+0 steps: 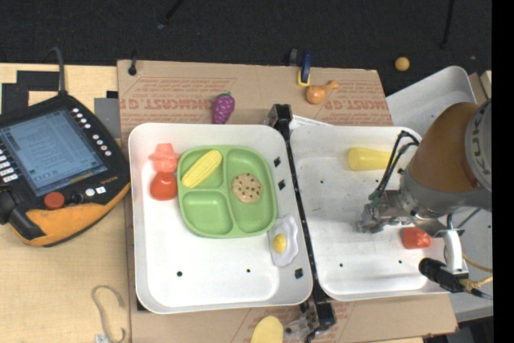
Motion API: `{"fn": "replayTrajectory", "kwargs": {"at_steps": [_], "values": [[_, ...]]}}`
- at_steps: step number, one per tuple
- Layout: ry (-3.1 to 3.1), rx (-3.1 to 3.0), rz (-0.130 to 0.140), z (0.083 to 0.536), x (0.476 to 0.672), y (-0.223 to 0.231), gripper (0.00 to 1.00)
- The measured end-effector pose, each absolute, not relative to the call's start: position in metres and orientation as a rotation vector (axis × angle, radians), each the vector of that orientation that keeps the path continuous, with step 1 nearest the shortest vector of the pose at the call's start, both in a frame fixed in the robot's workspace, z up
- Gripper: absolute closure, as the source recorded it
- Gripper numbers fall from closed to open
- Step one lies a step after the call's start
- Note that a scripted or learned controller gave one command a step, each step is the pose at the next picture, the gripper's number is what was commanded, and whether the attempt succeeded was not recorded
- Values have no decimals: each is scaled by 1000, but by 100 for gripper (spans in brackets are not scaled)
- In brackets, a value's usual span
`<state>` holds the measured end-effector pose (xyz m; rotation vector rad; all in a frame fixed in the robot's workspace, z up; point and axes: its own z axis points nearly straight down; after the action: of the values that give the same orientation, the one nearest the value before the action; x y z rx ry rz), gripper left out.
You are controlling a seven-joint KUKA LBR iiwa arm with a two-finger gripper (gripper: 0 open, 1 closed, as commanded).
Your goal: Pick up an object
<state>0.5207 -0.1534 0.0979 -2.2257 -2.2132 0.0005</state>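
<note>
In the camera view, mirrored red lettering can be seen printed on the brown cardboard sheet (pixel 257 92) laid under the two bins; it is reversed and too faint to be read with certainty. A teach pendant (pixel 56 161) with a lit screen, a column of buttons and an orange-yellow underside is set at the left of the frame on the pale wooden bench (pixel 48 285); its screen text is too small to be made out. The upper part of the frame is taken up by a dark floor with loose cables. In the left bin (pixel 209 277) a green divided plate (pixel 226 192) is placed, with a toy corn cob (pixel 200 168) in its upper-left compartment and a cookie (pixel 246 188) in its right one; a red and pink toy (pixel 164 171) is set just beside the plate's left edge, and a toy fried egg (pixel 281 241) lies at its lower right. In the right bin (pixel 345 269) a yellow object (pixel 369 158) lies near the top, and a small red object (pixel 416 237) lies at the right, just beside the gripper (pixel 377 219) — whether the claw is open or closed cannot be told, since it is hidden under the wrist. A purple toy (pixel 223 108) and an orange pear-shaped toy (pixel 320 91) rest on the cardboard above the bins.
</note>
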Motion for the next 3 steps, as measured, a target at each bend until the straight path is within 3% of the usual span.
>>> {"fn": "replayTrajectory", "kwargs": {"at_steps": [2,3], "values": [[-2222,-2224,-2,214,524,-161,100],[-2220,-2222,0,228,524,-162,100]]}}
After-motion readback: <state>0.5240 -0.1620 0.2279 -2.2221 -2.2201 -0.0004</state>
